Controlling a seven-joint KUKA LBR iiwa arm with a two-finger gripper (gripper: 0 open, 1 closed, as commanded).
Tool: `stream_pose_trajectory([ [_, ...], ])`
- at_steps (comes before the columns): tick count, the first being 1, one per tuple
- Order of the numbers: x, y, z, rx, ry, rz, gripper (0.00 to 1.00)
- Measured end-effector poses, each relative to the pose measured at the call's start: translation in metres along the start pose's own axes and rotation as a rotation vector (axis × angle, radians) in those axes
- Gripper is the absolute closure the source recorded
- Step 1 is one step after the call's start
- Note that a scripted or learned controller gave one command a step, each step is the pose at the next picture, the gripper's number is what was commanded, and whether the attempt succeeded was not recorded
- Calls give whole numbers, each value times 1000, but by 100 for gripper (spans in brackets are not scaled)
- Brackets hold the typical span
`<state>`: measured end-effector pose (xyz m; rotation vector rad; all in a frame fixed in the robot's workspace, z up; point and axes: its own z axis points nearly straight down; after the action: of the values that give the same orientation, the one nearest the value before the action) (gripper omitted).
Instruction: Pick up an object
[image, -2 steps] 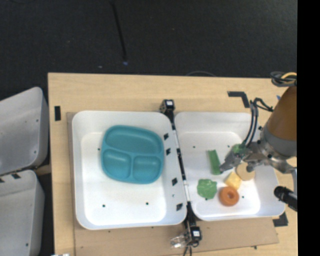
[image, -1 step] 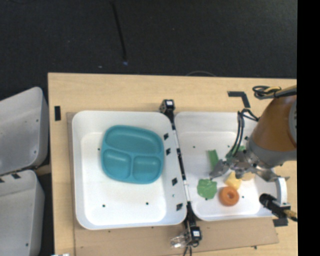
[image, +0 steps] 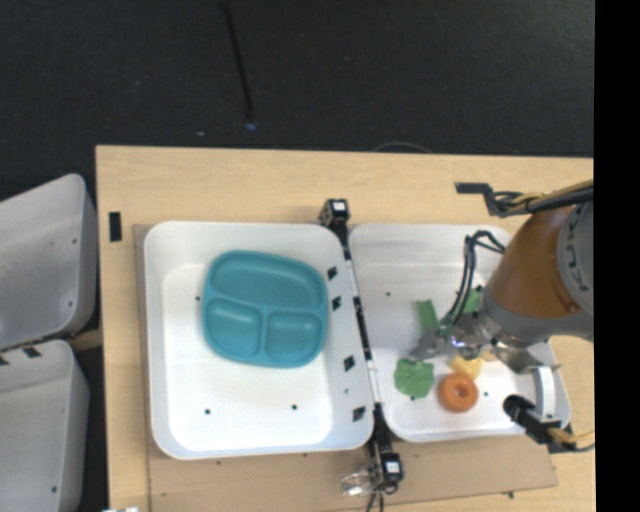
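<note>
Down from the fixed camera above the bench, two white bins sit side by side, and the action is all in the right bin (image: 400, 250). The arm (image: 535, 275), grey with its orange band, leans in from the right and hangs low over that bin's near half, its gripper (image: 448, 343) dipped among a small cluster of objects. Whether that gripper is spread or closed cannot be told from this angle; the wrist and cabling crowd it out. Nothing can be seen clamped in it, so no grasp to call yet. Look at what lies around it: a green leafy piece (image: 413, 378) flat on the bin floor just left and near of the tool, a darker green strip (image: 428, 314) just on its far side, a small yellow item (image: 467, 367) tucked right beside it, and an orange round object (image: 459, 392) a touch nearer, close to the yellow one. Any of these could be the pick, and the tool's low hover in their midst suggests a descent aimed at this cluster. Over in the left bin (image: 180, 400), a teal divided tray (image: 266, 308) rests alone, well apart from the arm, seemingly not in play.
</note>
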<state>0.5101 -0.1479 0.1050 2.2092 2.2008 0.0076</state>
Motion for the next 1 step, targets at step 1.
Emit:
stream_pose_trajectory([
  [1, -1, 2, -13, -6, 0, 10, 100],
])
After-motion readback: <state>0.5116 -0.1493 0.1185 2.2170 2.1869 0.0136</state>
